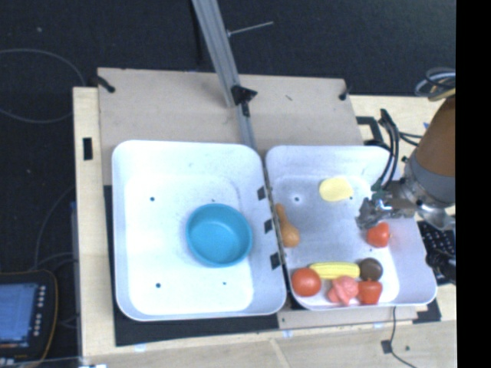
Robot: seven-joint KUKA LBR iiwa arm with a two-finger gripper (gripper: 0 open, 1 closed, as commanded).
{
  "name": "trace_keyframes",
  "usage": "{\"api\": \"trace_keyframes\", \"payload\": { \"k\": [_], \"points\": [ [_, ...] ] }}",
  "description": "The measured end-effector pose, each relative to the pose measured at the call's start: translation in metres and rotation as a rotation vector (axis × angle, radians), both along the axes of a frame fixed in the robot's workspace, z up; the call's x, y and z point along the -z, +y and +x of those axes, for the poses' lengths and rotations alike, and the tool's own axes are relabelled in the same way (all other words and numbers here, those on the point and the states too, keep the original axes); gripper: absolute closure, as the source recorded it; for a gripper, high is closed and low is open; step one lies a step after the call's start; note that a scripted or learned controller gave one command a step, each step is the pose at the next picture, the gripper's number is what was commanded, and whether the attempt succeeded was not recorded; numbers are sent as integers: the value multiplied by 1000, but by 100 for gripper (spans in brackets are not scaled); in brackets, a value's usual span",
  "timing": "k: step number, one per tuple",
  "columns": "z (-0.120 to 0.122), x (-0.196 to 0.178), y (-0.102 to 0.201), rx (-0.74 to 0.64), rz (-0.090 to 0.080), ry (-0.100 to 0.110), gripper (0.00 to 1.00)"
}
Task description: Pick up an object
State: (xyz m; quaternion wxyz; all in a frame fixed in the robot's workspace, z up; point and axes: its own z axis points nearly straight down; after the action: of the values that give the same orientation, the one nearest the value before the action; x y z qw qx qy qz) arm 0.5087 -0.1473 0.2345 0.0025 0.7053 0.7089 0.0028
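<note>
End effector (374,211) sits low over the right side of the right bin (307,163), just above a small red tomato-like ball (378,235); looks near or touching it, can't tell which, and nothing visibly between the fingers. Open or closed: can't tell, fingers blur into dark hardware. Arm (437,156) cut off at the right edge, cables (391,140) trailing behind it. Other right-bin items: pale yellow lemon-like piece (336,188) near the top middle, orange-brown elongated piece (287,227) along the left wall, long axis roughly top-to-bottom, leaning slightly. Front cluster packed tight: red tomato (306,282), yellow corn-like piece (334,269) with long axis left-right, pink lumpy item (344,290), dark brown round item (370,267), small red piece (370,291); edges overlap, shapes hard to separate. Left bin (138,167) holds a blue bowl (219,234), upright, near centre. Grey metal pole (219,44) slants across the desk (169,102) behind the bins.
</note>
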Motion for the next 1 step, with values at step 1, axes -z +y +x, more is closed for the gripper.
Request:
{"api": "trace_keyframes", "payload": {
  "k": [1],
  "points": [
    [2,-56,-1,-1,0,-2,100]
  ]
}}
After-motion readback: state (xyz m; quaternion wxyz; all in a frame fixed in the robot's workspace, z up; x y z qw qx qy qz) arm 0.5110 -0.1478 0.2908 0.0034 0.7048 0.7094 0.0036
